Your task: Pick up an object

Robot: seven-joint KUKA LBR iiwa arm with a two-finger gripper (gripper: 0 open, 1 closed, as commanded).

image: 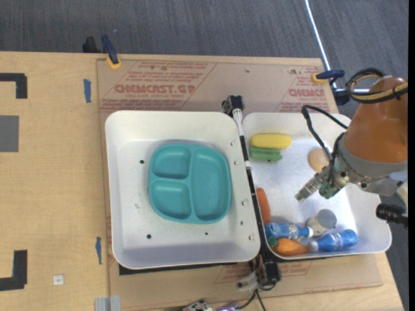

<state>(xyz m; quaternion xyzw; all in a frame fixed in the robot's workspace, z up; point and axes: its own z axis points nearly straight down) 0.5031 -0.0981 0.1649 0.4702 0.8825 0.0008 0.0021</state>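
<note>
tool hangs with fingers spread, grasping nothing, over the right of two white bins.

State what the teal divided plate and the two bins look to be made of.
Teal divided plate: likely moulded plastic with a matte finish, given its even colour, soft rounded compartment ridges and lack of sharp glare.
Left bin and right bin: probably thin formed plastic, smooth white, with rounded corners and rolled rims.
</note>
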